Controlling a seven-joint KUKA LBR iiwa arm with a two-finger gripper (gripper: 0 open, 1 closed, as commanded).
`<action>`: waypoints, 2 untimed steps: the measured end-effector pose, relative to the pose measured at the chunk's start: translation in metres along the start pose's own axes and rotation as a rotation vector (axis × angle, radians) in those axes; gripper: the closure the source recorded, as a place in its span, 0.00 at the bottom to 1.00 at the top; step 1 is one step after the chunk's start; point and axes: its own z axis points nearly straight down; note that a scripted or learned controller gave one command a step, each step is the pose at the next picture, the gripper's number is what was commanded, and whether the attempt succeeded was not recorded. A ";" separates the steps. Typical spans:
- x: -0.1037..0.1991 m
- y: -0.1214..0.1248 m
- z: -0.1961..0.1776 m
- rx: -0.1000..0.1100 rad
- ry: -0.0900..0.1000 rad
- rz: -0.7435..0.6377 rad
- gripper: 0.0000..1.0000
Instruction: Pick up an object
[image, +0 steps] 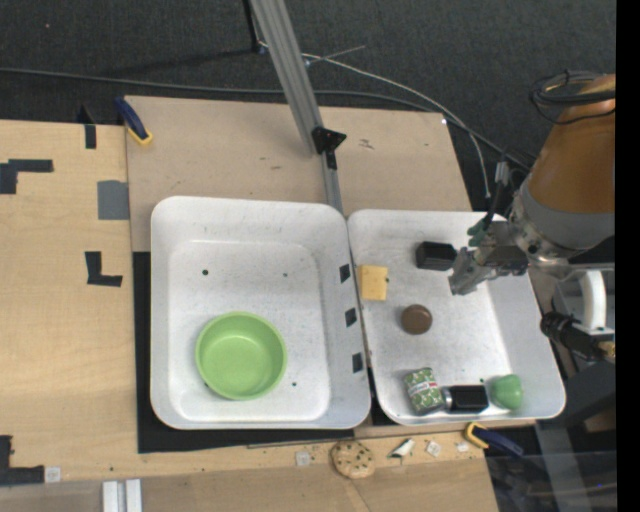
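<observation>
- arm (575, 170) cut off by the frame's right edge
- gripper (462, 282) finger gap too blurred to read
- green packet (423, 390) label illegible, right bin's (520, 310) front edge

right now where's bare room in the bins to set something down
Left bin: open floor behind and right of the green bowl. Right bin: a bare strip between the brown ball and its right wall. Crowded along its front edge and near the hand.

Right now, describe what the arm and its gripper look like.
The arm is a thick rounded body with an orange band above a grey wrist section. Dark cables loop over its top. At its end sits the gripper, a small grey metal assembly with a spot of green near its base.
</observation>
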 end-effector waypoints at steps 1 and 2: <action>0.055 0.008 0.000 0.001 0.001 -0.001 1.00; 0.104 0.011 0.007 0.006 0.000 0.000 1.00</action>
